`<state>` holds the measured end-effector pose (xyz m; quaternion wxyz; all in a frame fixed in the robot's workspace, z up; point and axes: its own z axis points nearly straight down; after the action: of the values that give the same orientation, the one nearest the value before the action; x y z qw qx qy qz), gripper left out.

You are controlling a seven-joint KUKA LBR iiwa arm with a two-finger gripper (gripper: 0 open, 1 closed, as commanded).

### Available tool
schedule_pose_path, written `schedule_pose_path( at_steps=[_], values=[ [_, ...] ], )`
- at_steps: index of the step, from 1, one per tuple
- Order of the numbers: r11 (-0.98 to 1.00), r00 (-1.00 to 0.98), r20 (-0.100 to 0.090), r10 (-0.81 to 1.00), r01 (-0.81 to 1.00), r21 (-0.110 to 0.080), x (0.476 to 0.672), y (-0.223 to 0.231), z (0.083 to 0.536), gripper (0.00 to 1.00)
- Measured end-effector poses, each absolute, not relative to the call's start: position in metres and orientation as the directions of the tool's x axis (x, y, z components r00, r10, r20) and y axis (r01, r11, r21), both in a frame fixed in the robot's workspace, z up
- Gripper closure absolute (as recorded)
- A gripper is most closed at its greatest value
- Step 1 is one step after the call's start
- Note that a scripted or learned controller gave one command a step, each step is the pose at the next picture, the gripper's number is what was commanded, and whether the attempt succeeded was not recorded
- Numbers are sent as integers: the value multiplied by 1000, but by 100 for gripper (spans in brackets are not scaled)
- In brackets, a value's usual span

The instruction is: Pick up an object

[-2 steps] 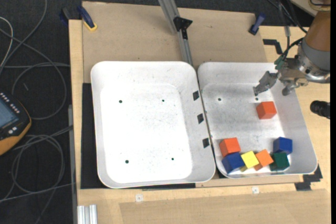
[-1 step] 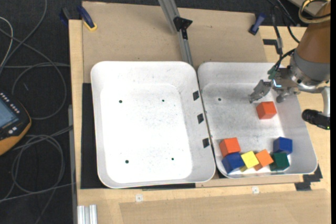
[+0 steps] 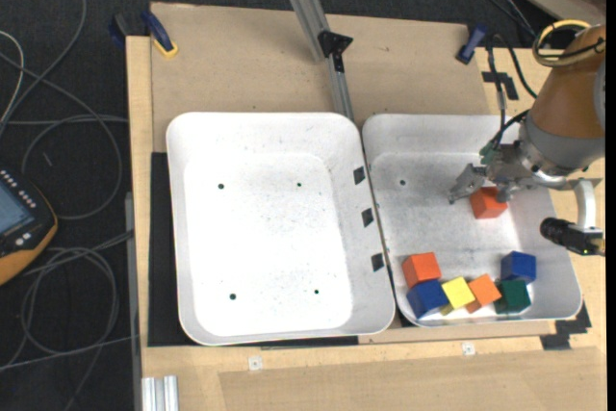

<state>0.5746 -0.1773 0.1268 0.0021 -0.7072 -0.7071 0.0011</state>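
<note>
My gripper point(image 3: 481, 188) hangs over the middle of the right bin point(image 3: 423, 149), open, with its fingers spread. A red block point(image 3: 490, 205) lies on the bin floor just under and slightly right of the fingertips; one grey finger point(image 3: 462, 187) points left of it. The block does not look clamped. Along the right bin's front edge lie more blocks: an orange one point(image 3: 421, 267), a blue one point(image 3: 426, 297), a yellow one point(image 3: 456, 292), a small orange one point(image 3: 484, 288), a green one point(image 3: 514, 297) and another blue one point(image 3: 519, 265).
The left bin point(image 3: 192, 207) sits beside the right one, with a row of black clips point(image 3: 367, 217) on the shared rims. A metal pole point(image 3: 308, 5) slants over the bench at the back. Cables lie on the floor to the left.
</note>
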Motion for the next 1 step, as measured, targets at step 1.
schedule_pose_path(
  at_steps=[1],
  values=[
    [0,0,1,1000,1000,3,577,-177,141,100]
  ],
)
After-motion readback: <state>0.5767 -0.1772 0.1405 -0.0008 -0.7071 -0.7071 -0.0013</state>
